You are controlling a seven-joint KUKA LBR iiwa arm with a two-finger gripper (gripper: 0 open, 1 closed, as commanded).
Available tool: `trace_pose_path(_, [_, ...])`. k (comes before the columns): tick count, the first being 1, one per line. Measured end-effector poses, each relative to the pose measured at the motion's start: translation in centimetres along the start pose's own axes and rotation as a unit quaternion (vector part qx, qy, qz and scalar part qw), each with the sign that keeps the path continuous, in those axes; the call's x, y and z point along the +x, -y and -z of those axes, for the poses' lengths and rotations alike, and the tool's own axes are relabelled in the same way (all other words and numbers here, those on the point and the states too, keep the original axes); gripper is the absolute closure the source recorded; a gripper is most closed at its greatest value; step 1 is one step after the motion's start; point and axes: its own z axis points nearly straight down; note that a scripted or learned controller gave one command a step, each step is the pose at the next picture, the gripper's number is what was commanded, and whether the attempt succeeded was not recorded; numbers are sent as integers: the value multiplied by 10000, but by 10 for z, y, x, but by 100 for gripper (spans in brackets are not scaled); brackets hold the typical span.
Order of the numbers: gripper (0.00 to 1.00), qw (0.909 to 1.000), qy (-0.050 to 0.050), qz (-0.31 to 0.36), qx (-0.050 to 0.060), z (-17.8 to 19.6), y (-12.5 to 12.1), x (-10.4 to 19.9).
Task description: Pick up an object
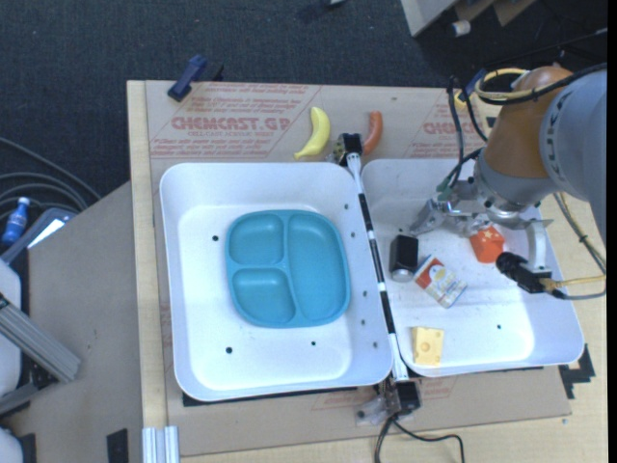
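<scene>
Hand (463, 215) low in the right bin (540, 340), under the grey arm (540, 133); whether it is spread or pressed together cannot be told, and nothing shows pinched in it. Nearest candidate: the orange object (487, 244), just beside the hand, small and blocky, probably light and stiff, best taken across its short sides. Also in this bin: a black cylinder (403, 255), likely smooth and prone to roll; a red-and-white packet (439, 280), flat and probably slippery; a yellow cheese block (428, 345), possibly soft. Left bin (193, 355) carries a blue divided plate (287, 266).
</scene>
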Motion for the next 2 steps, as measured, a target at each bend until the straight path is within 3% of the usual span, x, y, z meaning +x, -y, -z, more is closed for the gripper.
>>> trace_pose_path(1, [0, 10000, -2, 9, -15, 1, -50, 40])
trace_pose_path(2, [100, 10000, 5, 14, -26, 11, -50, 40])
